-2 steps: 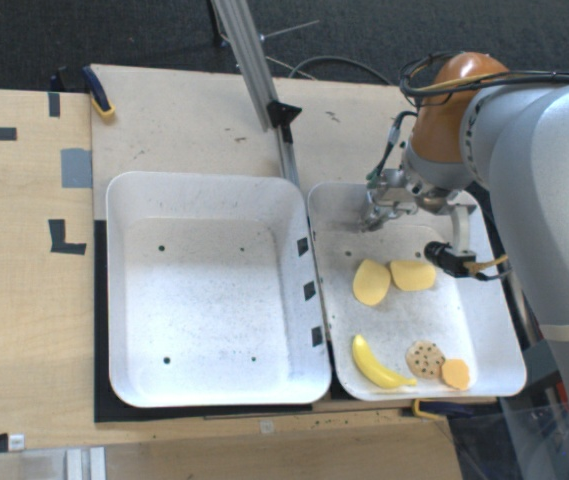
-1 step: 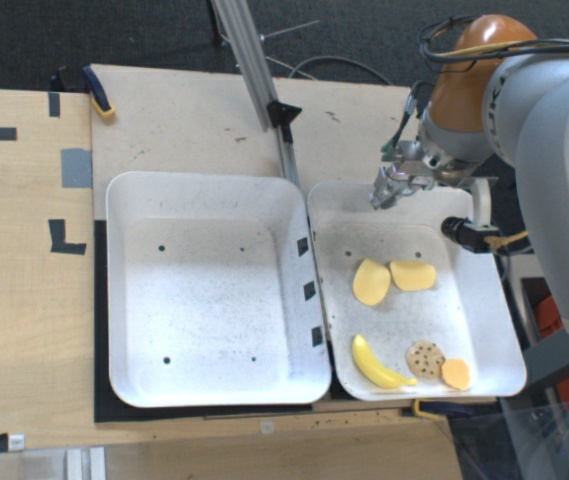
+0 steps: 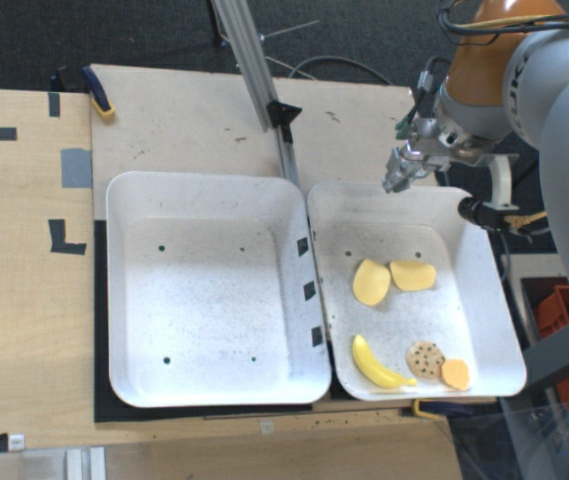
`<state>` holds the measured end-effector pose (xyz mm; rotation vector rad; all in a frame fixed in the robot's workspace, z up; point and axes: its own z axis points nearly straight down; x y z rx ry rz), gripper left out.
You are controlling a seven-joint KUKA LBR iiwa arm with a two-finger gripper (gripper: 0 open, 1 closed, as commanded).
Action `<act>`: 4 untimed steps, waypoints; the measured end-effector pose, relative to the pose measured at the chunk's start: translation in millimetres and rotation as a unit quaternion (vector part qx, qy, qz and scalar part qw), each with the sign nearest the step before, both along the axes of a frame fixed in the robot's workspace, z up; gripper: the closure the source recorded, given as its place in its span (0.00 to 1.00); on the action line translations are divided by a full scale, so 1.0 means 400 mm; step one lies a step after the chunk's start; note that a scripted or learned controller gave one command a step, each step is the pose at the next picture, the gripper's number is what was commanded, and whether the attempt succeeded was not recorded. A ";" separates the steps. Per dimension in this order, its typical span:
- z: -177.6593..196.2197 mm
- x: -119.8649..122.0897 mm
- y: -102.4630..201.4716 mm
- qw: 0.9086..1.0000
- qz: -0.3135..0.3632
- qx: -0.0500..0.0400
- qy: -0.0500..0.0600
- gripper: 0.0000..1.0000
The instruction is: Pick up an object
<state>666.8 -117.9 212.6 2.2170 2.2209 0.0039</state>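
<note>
Two shallow white bins sit side by side on the desk [image 3: 194, 118]. The left bin [image 3: 124, 268] fills the middle of the frame, and the right bin [image 3: 484, 268] lies at the lower right.

In the right bin, two pale yellow pieces rest near its centre: a rounded one [image 3: 371, 282] and a flatter one [image 3: 413, 275] just beside it, apparently touching. Along the bin's lower edge lie a banana [image 3: 377, 365], a speckled cookie [image 3: 424, 358] and a small orange piece [image 3: 455, 373]; the cookie and the orange piece sit close together, the banana just to their left.

The arm [image 3: 524, 58] enters from the upper right of the frame. Its tool [image 3: 400, 176] hangs above the upper rim of the right bin, well apart from all the objects. Nothing is seen in its grasp, and how far its fingers are spread cannot be told.
</note>
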 end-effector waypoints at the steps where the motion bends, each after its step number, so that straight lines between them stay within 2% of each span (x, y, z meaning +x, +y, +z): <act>1: 0.026 0.010 0.131 1.000 0.002 0.001 0.002 1.00; 2: 0.003 0.008 0.261 1.000 0.002 0.001 0.003 1.00; 4: 0.059 -0.018 0.530 1.000 0.003 0.001 0.002 1.00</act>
